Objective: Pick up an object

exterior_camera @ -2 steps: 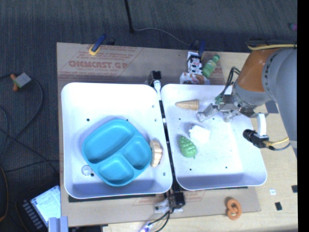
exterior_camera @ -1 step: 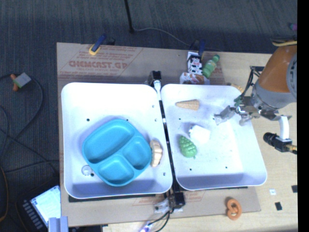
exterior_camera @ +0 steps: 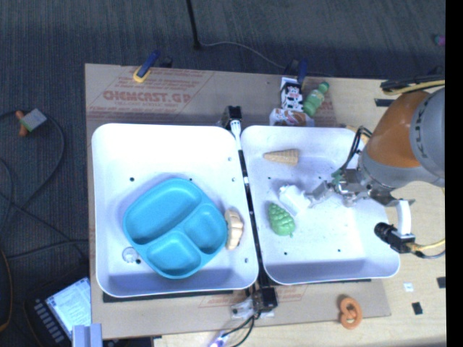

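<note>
Two bins: we see the gripper [exterior_camera: 312, 192] low in the right bin [exterior_camera: 376, 270], touching a white piece [exterior_camera: 291, 196]; finger state unreadable. Green toy [exterior_camera: 281, 219] at its 7 o'clock.

Red block lettering printed on the brown board [exterior_camera: 145, 96] under the bins, near its top left corner, seems to read "CHEMCAST GP". A small carton [exterior_camera: 290, 101] behind the right bin carries printing too blurred to read.
</note>
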